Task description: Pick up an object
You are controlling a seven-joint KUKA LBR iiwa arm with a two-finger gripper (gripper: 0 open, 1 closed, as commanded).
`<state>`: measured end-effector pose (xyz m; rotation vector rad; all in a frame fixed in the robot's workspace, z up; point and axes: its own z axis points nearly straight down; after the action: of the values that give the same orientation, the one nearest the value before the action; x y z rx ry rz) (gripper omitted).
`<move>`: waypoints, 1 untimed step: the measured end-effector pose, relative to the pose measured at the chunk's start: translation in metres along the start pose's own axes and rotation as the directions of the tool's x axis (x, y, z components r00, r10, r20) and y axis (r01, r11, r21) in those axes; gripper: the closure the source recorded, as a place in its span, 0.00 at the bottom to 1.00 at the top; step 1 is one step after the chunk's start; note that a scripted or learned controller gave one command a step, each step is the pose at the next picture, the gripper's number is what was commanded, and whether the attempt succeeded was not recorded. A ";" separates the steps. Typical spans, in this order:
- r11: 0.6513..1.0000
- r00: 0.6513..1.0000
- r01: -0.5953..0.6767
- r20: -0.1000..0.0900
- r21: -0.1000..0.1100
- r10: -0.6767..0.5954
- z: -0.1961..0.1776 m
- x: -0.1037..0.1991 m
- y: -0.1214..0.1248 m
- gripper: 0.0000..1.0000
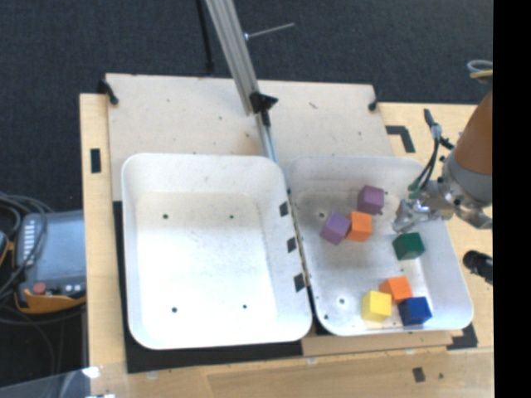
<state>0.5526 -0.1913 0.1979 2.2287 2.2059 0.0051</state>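
1. We take the green cube (408, 245) as our landmark; it sits in the right bin (332, 181), toward that bin's right wall.
2. Left of the green cube we see an orange cube (361, 225) touching a purple cube (335, 228), and a second purple cube (372, 198) just above them, apart from both.
3. Below the green cube, near the bin's lower rim, a small orange cube (400, 288), a blue cube (415, 310) and a yellow cube (377, 305) cluster close together.
4. The left bin (207, 251) lies well left of the green cube.
5. The green cube is slightly turned against the bin walls; being a cube, it has no long axis.
6. The gripper (408, 215) hangs just above the green cube; we cannot tell how its tips stand or whether it touches the cube.
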 end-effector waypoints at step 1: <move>1.000 1.000 0.015 0.000 -0.002 -0.015 -0.053 0.009 0.003 1.00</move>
<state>0.5552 -0.1819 0.2514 2.2116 2.2213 0.0068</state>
